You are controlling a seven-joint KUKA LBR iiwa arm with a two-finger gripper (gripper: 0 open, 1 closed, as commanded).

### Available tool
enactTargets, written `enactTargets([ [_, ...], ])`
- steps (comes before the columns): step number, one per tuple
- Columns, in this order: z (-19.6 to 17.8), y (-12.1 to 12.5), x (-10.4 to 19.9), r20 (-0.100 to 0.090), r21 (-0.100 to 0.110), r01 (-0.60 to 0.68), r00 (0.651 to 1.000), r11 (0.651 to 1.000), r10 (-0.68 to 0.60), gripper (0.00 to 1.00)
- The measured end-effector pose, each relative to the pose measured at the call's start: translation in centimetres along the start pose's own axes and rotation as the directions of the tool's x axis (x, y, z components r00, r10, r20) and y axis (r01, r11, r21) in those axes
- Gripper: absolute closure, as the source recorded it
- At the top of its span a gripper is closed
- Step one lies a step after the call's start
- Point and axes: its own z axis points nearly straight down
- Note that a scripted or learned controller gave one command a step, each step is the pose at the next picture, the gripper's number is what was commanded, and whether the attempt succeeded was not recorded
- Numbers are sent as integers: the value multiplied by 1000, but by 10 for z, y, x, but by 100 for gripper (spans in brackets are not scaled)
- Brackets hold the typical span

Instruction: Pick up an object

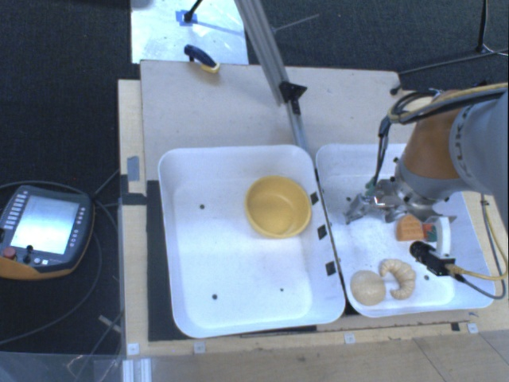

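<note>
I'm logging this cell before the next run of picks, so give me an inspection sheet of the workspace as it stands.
Surface: bench bearing two white bins, left bin and right bin, side by side.
Job's things: yellow bowl in the left bin; pale round object, curved croissant-like object and orange piece in the right bin.
Clutter: blue-handled tool at the bench's far edge.
Grippers: claw low over the right bin; whether open or shut cannot be told; nothing seen between its fingers.
Cables: yellow cable over the right bin's near corner; cables on the arm.
Surroundings: teach pendant on dark floor; slanted metal pole.
</note>
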Motion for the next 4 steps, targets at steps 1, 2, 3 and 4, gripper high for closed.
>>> enactTargets([
  [1,-10,1,0,0,-2,0,1000,1000,0,100],
  [2,-69,7,-5,1,-8,1,1000,1000,0,100],
  [3,-128,6,-9,1,-8,0,1000,1000,0,100],
  [4,-179,17,-10,1,-8,1,1000,1000,-1,100],
])
